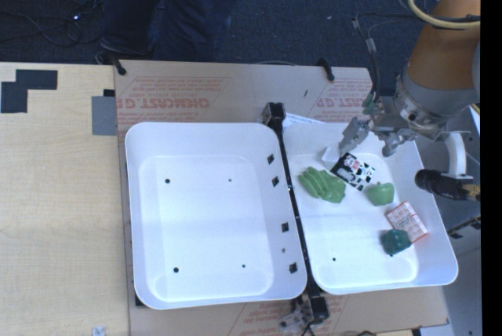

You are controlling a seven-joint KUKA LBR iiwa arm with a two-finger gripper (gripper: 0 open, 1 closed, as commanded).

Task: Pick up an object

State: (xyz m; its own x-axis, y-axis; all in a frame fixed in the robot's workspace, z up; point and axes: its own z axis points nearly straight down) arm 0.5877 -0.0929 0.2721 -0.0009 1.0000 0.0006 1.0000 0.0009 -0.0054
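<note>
Your gripper [351,143] hangs over the right bin [435,268], though you cannot tell its state from here. Just below it lies a black-and-white object [354,169], a green leafy piece [322,184] to the left, a small green block [380,194] beyond.

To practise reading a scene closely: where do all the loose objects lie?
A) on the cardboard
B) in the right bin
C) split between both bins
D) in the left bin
B: the green leafy item, black-and-white item and the others all lie in the right bin.
</note>
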